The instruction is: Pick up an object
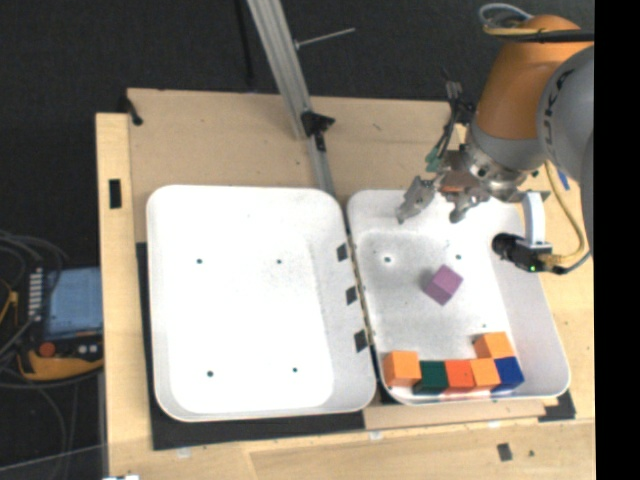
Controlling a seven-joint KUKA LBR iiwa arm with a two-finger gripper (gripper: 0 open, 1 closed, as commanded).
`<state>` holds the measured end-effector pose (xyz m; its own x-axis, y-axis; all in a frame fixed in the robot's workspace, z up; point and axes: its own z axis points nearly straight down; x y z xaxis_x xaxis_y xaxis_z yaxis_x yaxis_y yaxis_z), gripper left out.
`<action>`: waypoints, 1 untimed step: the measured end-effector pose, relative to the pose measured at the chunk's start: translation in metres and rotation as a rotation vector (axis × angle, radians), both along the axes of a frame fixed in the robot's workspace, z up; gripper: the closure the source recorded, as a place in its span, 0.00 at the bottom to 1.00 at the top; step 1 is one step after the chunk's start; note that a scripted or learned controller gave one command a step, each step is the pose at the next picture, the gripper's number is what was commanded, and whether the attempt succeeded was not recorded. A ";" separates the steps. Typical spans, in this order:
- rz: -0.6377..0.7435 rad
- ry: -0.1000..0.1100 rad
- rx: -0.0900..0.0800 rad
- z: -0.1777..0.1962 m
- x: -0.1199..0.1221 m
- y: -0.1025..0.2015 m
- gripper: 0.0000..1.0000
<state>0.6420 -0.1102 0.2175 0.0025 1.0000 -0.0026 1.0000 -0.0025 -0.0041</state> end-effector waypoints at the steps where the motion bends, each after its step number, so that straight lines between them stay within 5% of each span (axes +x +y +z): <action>1: 0.002 0.000 0.000 -0.045 0.005 0.003 0.00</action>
<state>0.6467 -0.1071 0.1726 0.0009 1.0000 -0.0022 1.0000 -0.0010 -0.0041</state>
